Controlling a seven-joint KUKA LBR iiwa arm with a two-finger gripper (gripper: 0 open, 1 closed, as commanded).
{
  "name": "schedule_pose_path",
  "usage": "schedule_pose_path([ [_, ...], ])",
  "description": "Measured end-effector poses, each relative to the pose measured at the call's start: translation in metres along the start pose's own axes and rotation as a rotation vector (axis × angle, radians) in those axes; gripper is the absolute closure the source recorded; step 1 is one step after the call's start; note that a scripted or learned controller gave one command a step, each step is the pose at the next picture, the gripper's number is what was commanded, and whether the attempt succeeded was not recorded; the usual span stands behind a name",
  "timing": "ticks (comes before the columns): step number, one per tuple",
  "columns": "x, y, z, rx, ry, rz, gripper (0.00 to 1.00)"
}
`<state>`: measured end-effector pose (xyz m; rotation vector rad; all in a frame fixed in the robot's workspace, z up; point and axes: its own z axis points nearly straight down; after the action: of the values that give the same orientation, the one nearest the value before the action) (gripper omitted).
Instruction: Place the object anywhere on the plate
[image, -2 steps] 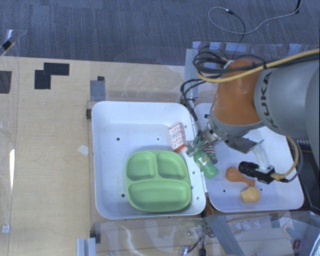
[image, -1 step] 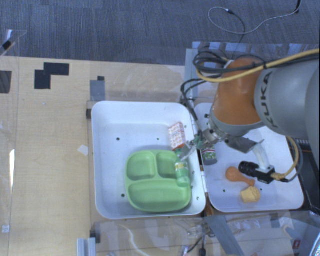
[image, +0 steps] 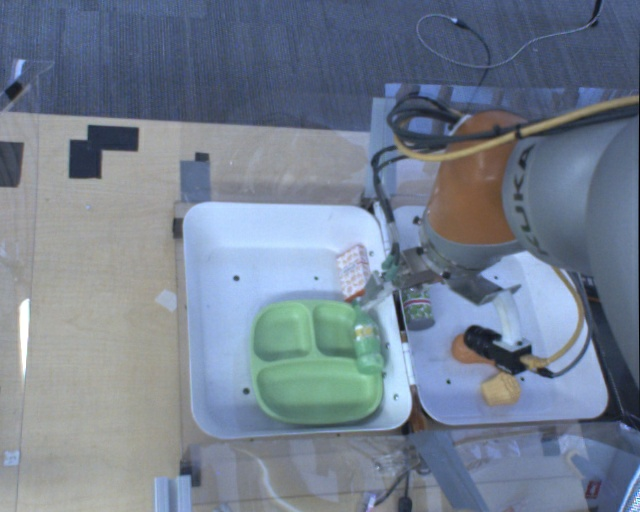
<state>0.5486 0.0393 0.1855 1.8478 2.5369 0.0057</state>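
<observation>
A green divided plate (image: 300, 365) lies in the left white bin (image: 215, 330), toward its front. A small translucent green bottle (image: 368, 346) rests on the plate's right rim, over the right-hand compartment. My gripper (image: 382, 286) hangs just above and behind that bottle, at the wall between the two bins. The bottle sits apart from the gripper, below its tip. A red and white packet (image: 351, 270) lies on the bin floor just left of the gripper, behind the plate.
The right bin (image: 560, 400) holds a small dark jar (image: 418, 310) near its left wall, an orange round thing (image: 463, 349), a tan lump (image: 501, 390) and a white piece (image: 508, 318). The arm's grey and orange body (image: 480, 190) covers the right bin's back half.
</observation>
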Motion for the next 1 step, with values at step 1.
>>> schedule_pose_path([
  [1,-0.0005,0.0015,-0.0112,-0.004,0.0,0.0,1.0],
])
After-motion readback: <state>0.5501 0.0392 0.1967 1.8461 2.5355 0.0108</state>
